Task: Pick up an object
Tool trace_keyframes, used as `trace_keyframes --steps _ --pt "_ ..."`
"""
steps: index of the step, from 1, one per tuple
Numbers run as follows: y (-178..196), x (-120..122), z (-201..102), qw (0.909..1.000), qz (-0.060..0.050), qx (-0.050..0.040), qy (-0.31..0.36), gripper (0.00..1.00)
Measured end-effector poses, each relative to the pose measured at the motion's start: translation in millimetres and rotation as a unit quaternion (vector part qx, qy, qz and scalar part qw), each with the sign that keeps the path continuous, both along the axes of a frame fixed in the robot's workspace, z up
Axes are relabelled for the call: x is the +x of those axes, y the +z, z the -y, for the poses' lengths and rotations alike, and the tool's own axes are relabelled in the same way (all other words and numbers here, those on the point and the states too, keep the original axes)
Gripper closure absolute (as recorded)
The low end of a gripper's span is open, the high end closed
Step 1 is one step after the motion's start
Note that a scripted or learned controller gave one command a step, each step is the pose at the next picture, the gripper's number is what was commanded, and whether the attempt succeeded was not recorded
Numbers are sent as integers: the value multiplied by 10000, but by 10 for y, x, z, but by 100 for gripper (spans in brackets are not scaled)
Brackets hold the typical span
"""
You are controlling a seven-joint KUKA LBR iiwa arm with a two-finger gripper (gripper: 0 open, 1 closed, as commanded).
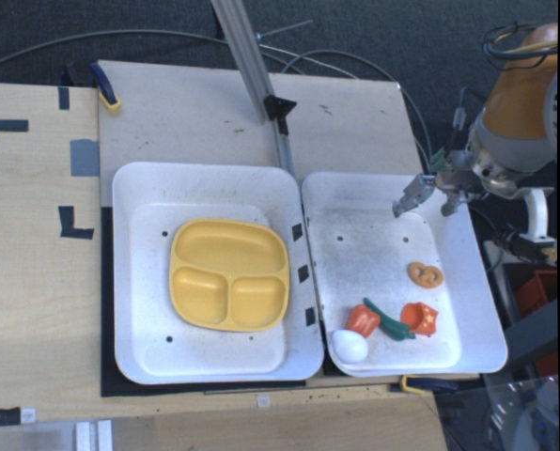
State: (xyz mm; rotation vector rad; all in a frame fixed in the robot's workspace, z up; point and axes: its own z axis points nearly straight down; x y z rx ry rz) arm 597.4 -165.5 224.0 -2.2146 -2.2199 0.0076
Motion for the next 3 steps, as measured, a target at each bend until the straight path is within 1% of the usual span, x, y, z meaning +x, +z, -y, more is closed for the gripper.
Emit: trace_keyframes --steps 1,2,3 --pt "-482 24 67 10000 6 -6 -4 0" --pt "-1099 76 22 10000 1 -1 1 0" --pt "-958 92 21 10000 25 -4 8 100"
